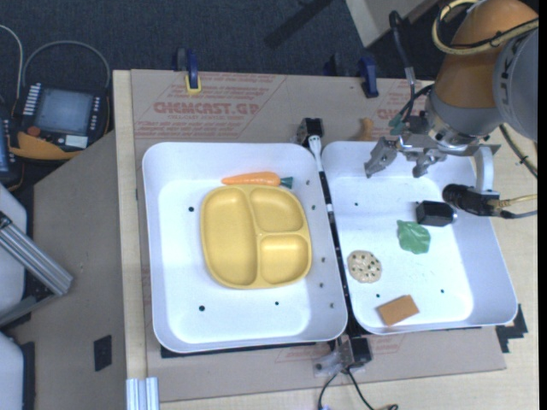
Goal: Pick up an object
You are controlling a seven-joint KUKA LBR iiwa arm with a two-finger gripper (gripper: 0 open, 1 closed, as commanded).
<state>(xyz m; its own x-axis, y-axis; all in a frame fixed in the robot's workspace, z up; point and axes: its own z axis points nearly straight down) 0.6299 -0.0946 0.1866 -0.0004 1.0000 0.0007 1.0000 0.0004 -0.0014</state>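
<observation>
1. Though well apart from the arm, the left bin [162, 254] comes first: white, shallow. A plate [255, 236], yellow with three wells, lies at its centre.
2. Carrot [250, 178]: left bin, 12 o'clock, just beyond the plate's far rim. Its long axis runs 9-to-3, with the green end at 3.
3. Cookie [364, 266]: right bin [466, 272], 8 o'clock, close to the wall shared with the left bin. It is round, flat and dark-spotted, and lies at about 7 o'clock from the gripper.
4. Block [397, 309]: tan and flat, right bin, 6 o'clock, near the front wall. Its long axis runs roughly 8-to-2.
5. Gripper [400, 162]: right bin, 12 o'clock, over the back part of the floor. Its fingers are spread along a 9-to-3 line, with nothing between them.
6. Green piece [414, 236]: lumpy, with no clear long axis, near the right bin's centre.
   - It lies at about 6 o'clock from the gripper and is the nearest loose thing to it, so it is the likely pick.
   - The move probably calls for a short travel toward 6 o'clock, then a descent.
   - Going for the block instead would probably call for a wrist turn, to close across its short side.
</observation>
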